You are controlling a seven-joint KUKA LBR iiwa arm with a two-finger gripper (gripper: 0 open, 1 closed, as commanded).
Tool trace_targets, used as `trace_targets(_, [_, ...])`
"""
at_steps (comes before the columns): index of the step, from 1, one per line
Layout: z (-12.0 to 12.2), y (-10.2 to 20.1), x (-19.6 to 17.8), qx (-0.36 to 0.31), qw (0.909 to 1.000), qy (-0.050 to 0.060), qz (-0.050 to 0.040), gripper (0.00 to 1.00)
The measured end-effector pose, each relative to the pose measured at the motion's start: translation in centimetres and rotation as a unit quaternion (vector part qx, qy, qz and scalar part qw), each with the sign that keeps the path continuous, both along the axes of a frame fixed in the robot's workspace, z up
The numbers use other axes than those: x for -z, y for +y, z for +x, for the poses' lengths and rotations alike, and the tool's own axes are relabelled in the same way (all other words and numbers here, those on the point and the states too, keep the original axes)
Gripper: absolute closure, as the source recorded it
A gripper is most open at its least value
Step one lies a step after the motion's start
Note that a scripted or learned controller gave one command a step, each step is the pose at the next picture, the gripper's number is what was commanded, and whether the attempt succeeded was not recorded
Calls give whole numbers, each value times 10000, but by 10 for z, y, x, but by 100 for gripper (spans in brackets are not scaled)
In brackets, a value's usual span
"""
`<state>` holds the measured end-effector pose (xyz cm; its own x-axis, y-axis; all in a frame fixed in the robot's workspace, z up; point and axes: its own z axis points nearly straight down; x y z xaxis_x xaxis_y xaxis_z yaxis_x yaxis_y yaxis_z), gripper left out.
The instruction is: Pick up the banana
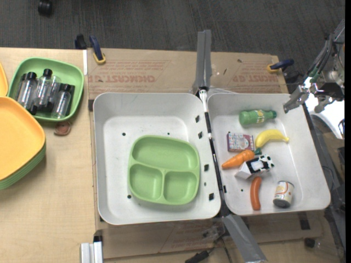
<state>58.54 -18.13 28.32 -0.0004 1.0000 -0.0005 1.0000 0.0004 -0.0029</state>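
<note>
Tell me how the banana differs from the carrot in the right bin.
Colour: the banana is yellow, the carrot is orange with a green end.
Shape: the banana curves in an arc; the carrot is straight and tapers to a point.
Place: the banana lies nearer the bin's far right side, the carrot lower and closer to the divider.
Both lie flat in the right bin, beside the pink packet.

The banana is a small yellow one, looks like a toy, lying flat on the floor of the right bin, roughly in the upper middle. It curves in an arch, with its ends pointing down toward the near side. Its left end sits right next to a pink packet, just above the carrot.
</note>
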Motion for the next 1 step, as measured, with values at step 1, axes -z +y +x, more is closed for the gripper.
trace_targets(1, [13, -18, 109, 699, 9976, -1, -3, 0])
